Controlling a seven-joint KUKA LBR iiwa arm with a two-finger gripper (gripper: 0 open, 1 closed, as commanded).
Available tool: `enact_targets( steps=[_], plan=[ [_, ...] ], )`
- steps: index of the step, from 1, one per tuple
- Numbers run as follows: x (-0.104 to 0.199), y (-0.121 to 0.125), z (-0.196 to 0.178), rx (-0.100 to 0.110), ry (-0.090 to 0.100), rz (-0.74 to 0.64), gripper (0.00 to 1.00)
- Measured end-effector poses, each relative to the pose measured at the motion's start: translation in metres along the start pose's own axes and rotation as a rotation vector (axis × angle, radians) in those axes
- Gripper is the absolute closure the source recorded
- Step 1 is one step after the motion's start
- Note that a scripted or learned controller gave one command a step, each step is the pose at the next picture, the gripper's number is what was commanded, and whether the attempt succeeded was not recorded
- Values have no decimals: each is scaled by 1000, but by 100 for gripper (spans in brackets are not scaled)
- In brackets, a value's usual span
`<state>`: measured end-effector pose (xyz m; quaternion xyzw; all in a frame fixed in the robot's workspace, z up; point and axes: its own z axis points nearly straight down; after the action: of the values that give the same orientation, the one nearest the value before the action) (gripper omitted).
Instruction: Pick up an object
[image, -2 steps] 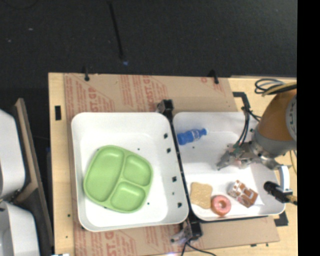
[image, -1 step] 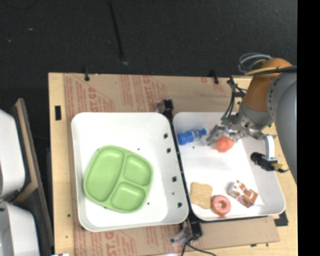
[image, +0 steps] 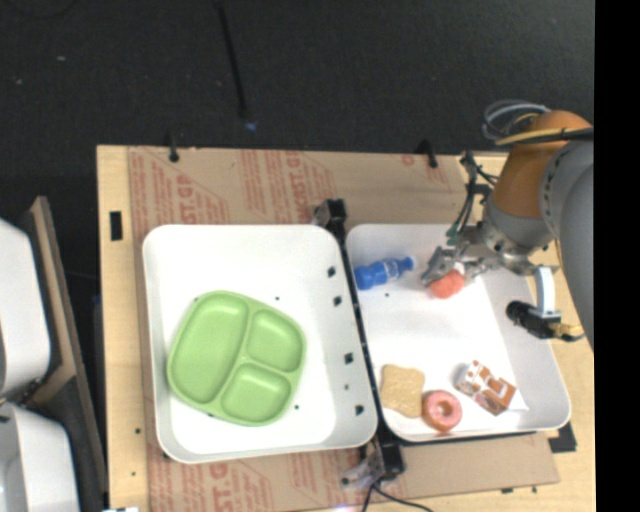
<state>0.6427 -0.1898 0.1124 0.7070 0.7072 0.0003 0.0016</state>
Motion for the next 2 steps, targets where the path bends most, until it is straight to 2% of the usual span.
enact_targets(
  steps=[1, 2],
  plan=[
    [87, -13, -84, -7, 3, -6, 100],
    [141, -7, -192, -8, 2, -4, 100]
  ],
)
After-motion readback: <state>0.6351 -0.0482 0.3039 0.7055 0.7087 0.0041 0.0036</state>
